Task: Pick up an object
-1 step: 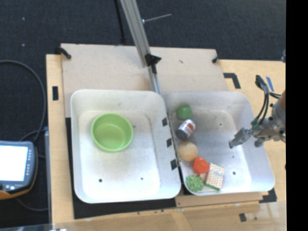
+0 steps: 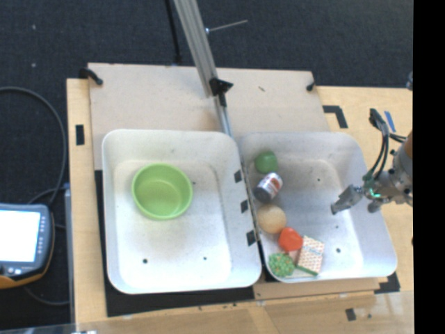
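The surface (image 2: 188, 103), a pale board on a wooden bench, carries two white bins side by side, and the front rim of the left bin (image 2: 174, 280) lies closest to the lens. That left bin is the biggest thing on it, and it holds a green bowl (image 2: 162, 191), upright, toward its left half. The right bin (image 2: 334, 152) has its contents crowded along its left wall and front left corner: a tan ball (image 2: 271, 219) about midway, a patterned card (image 2: 311, 254) near the front, a can (image 2: 269, 185) lying tilted just behind the ball, a green dotted disc (image 2: 281, 264) at the front left corner touching the card, a red piece (image 2: 290, 239) between ball and card, and a small green ball (image 2: 265, 162) furthest back. The claw (image 2: 345, 202) hangs over the right side of the right bin, near its right wall, well apart from all of these; one dark finger points left and down, but whether the fingers are spread or closed I cannot tell, and nothing is seen between them. I judge the task to be at the approach step, with no object yet reached. The next move calls for travel leftward across the bin toward the cluster, then a descent on one piece; the tan ball or the green ball look the cleanest targets, since they stand a little freer than the crowded front corner.
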